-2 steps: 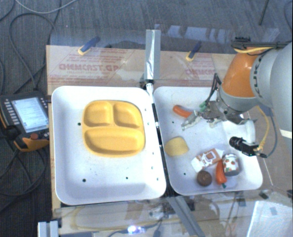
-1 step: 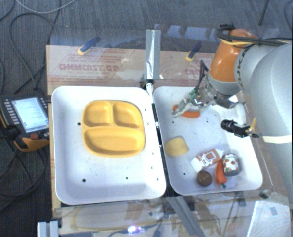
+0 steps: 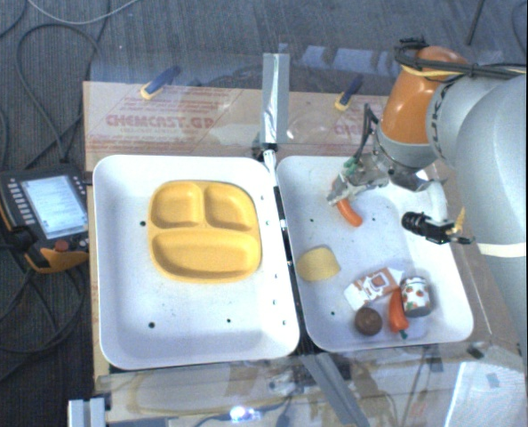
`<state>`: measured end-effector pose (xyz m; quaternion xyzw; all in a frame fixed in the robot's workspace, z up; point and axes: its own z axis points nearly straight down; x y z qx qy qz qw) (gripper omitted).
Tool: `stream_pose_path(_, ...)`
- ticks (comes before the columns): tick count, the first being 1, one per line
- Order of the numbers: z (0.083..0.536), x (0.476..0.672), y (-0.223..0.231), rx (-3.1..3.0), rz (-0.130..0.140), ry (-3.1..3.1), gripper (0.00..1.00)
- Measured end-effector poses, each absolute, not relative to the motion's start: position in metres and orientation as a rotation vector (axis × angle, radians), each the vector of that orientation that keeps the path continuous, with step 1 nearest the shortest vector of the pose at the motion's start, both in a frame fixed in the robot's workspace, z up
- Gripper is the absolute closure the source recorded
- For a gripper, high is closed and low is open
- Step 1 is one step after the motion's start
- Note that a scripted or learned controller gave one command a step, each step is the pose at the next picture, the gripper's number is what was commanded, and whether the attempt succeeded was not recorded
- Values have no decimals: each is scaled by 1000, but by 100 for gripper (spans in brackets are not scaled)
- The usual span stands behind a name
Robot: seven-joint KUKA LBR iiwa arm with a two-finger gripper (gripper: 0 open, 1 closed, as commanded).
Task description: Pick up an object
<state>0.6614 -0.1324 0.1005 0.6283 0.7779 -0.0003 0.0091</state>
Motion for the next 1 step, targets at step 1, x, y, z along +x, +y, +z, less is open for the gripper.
stream_pose_path(1,220,633,-85,2276,-4,2165,100)
